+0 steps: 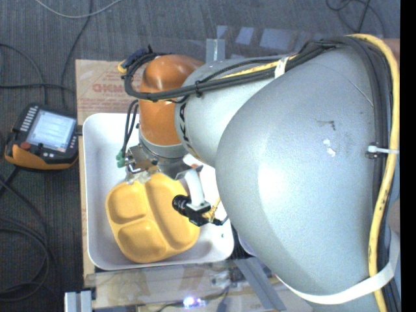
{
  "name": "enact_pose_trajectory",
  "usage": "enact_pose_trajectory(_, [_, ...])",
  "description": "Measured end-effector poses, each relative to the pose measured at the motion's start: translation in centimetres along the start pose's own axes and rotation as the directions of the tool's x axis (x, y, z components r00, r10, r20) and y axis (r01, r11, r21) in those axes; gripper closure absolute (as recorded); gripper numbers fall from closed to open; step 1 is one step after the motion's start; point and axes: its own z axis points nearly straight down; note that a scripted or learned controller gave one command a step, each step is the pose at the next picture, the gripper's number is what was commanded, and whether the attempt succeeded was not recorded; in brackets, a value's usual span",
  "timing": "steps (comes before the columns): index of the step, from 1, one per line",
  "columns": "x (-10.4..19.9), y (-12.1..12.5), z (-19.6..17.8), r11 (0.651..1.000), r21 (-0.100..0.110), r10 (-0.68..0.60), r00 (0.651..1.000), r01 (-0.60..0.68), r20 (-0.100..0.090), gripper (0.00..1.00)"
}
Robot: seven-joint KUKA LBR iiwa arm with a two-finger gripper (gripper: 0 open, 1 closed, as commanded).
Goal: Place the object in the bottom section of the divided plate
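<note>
1. The gripper (148, 168) sits low under the orange band (159, 109), right at the top edge of the yellow divided plate (149, 220). The wrist bulk hides its business end, so I can't tell whether it is open, closed, or carrying anything.

2. Where's the object? I can't pick one out. Nothing loose lies in any plate compartment that I can see, and nothing shows below the wrist. If it's there at all, it's tucked under the arm.

3. Just right of the gripper, a white bracket with a black fitting (188, 207) hangs over the plate's right side, with wires trailing off it.

4. The plate lies tilted in the white bin (97, 174), with its moulded sections facing up. The section nearest the bottom of the view is my guess for the target, and it lies well away from where the gripper hangs.

5. To do this well, I'd say the arm should travel across the plate towards that lower section, stay above the ridges, come down inside the walls, and release low so nothing bounces into a neighbouring section.

6. The risk is nudging the plate; it looks free to slide in the bin.

7. Outside the bin, a handheld pendant (42, 138) rests on the floor at left.
</note>
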Motion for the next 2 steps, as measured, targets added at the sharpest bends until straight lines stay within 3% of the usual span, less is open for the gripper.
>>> enact_pose_trajectory(1, [-1.5,3.9,4.8,0.945,0.0,0.326,0.945,-0.326,0.002,1.0])
enact_pose_trajectory(2, [0.3,3.3,3.7,0.964,-0.002,0.266,0.964,-0.266,0.003,1.0])
